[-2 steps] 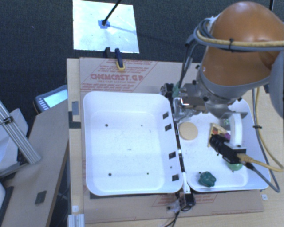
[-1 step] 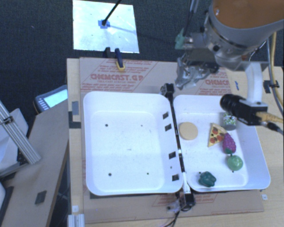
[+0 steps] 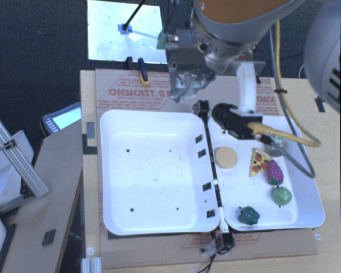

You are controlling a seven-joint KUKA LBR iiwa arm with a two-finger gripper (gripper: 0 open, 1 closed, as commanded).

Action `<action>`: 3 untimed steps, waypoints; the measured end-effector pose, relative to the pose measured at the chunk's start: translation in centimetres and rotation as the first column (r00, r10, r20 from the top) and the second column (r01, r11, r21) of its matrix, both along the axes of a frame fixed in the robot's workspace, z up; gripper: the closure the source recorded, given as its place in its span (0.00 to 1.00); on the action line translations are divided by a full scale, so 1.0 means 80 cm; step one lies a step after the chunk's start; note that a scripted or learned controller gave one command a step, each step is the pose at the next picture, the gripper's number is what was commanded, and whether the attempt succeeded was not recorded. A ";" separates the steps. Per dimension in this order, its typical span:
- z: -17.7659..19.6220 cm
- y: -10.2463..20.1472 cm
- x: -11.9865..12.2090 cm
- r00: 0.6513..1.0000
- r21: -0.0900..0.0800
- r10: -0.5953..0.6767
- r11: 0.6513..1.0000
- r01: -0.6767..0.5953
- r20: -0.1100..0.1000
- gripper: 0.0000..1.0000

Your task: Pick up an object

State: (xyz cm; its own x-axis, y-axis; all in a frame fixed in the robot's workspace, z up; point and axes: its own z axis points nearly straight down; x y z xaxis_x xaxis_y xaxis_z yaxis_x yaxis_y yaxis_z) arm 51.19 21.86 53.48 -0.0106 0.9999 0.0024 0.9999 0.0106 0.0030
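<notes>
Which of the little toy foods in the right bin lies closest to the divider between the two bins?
The round tan cookie. The pizza slice and purple grapes lie farther right.

Arm [image 3: 240,16] enters from upper right, wrist bent downward; gripper [image 3: 184,88] hangs at top centre.

Both bins [image 3: 154,120] are white, and the right one holds a tan cookie [image 3: 226,157], an orange pizza slice [image 3: 259,161] dotted red, purple grapes [image 3: 275,172], a pale green ball [image 3: 282,195] and a dark green lump [image 3: 248,215].
</notes>
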 end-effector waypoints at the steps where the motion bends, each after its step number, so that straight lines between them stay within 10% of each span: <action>1: 0.000 0.021 0.046 1.000 -0.002 -0.004 1.000 0.004 0.001 1.00; 2: 0.014 0.020 0.044 1.000 0.000 -0.001 1.000 0.001 0.001 1.00; 3: -0.047 -0.068 -0.023 1.000 -0.004 -0.015 1.000 0.015 -0.008 1.00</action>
State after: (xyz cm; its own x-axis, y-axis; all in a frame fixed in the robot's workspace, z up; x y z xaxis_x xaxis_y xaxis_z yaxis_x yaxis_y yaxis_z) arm 49.39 16.41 49.69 0.0039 1.0000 -0.0017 1.0000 -0.0039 -0.0052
